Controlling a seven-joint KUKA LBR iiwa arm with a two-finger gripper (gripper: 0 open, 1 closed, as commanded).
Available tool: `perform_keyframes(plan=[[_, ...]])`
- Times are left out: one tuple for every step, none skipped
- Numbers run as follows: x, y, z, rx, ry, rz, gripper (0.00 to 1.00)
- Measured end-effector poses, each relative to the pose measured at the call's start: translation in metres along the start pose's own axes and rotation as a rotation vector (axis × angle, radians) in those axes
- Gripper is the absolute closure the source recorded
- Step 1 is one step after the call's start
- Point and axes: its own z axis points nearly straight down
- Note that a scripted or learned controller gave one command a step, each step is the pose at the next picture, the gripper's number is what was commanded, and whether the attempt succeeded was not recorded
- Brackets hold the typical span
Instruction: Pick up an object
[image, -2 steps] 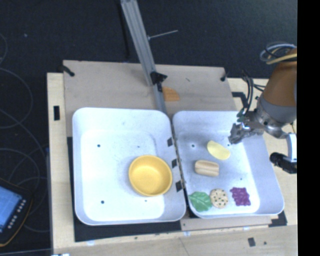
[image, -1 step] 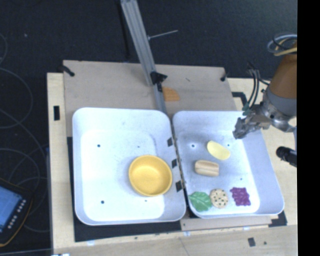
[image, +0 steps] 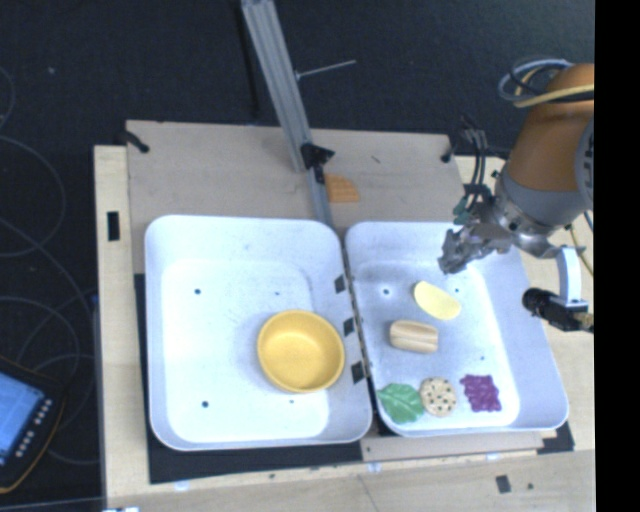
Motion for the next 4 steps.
perform_keyframes(plan=[[0.054,0.000,-0.010,0.001,0.001,-0.001,1.00],[0.105,-0.001,0.003,0.004,0.000,0.001,1.00],[0.157,-0.007,-0.008,0.002,0.001,-0.001,1.00],[0.215,-0.010,-0.012,0.003,0.002,-0.001,1.00]])
